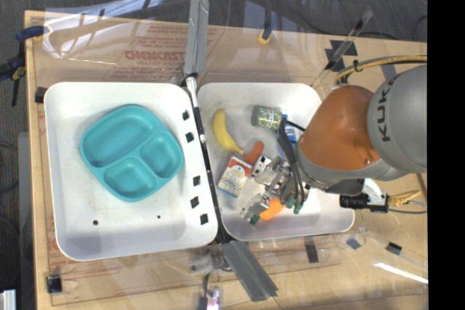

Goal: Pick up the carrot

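**Orange carrot under the gripper, lift not yet shown**

Orange carrot lies low in the right bin, toward the bin's 6 o'clock wall, resting on the floor. Part of it is covered by the tool above.

Gripper sits directly over it, touching or nearly so; its metal parts overlap the carrot's upper end. Whether it is released or clenched, I cannot tell: the hardware is a clutter of glints from this angle, and I see no clear sign of the carrot being held.

Judgement: approach is done, grasp unconfirmed, lift still to come. The carrot looks to be on the bin floor, so the task reads as roughly mid-way at best.

At the gripper's 9 o'clock, just beside it, a small carton with a red and white face. At 11 o'clock, a red-orange piece, touching or nearly touching the tool. Crowded; a neighbour could be nudged or caught.

Further up the bin: banana at 10 o'clock, green can at 12 o'clock. Arm, with its orange band, enters from 3 o'clock.

Left bin holds a teal divided plate, well apart.
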Controlling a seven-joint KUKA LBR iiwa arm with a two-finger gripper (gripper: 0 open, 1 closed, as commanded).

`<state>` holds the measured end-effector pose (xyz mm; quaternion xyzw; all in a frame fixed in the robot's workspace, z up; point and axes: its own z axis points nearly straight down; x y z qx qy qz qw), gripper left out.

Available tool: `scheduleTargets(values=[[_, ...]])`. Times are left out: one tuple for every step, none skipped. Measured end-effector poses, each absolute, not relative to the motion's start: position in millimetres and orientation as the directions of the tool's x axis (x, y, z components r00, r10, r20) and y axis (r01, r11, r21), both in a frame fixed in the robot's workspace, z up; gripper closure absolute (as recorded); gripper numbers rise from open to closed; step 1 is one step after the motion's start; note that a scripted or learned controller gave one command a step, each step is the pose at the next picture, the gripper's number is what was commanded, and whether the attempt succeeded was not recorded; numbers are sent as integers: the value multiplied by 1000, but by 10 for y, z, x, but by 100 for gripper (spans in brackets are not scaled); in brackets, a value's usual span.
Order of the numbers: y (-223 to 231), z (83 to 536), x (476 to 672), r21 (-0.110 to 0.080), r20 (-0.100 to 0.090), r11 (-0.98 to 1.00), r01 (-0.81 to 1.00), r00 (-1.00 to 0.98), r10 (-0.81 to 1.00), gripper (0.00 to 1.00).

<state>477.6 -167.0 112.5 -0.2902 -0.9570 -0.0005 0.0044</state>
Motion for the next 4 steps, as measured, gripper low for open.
scheduleTargets(values=[[-2103, 908, 4781, 0, -1, 968, 252, -968, 252, 0], [-2094, 988, 4797, 2, 0, 968, 251, -968, 251, 100], [-2095, 987, 4794, 2, 1, 968, 252, -968, 252, 0], [-2089, 1063, 4806, 3, 2, 968, 251, -968, 251, 100]])
